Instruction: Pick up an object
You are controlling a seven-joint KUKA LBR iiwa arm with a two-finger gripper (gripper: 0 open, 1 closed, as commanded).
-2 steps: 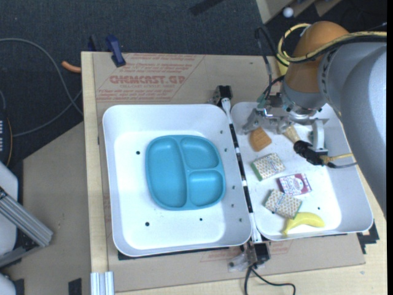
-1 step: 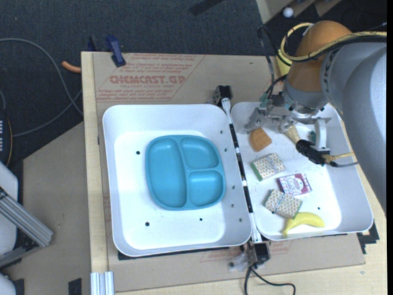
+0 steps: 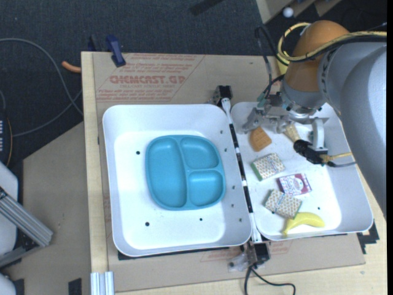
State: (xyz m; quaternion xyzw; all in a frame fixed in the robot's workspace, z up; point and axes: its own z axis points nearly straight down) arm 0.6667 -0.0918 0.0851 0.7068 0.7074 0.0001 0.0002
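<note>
My gripper [image 3: 265, 117] low in right bin [image 3: 350, 211], by brown piece [image 3: 260, 139]. Below: green packet [image 3: 268, 165], purple packet [image 3: 293, 184], checked packet [image 3: 282, 203], banana [image 3: 303, 222]. Blue plate [image 3: 184, 171] in left bin [image 3: 123, 214].

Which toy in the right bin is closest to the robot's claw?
The orange-brown piece, like toast. It lies right beside the gripper at the bin's far end; the packets and the yellow banana lie farther away.
</note>
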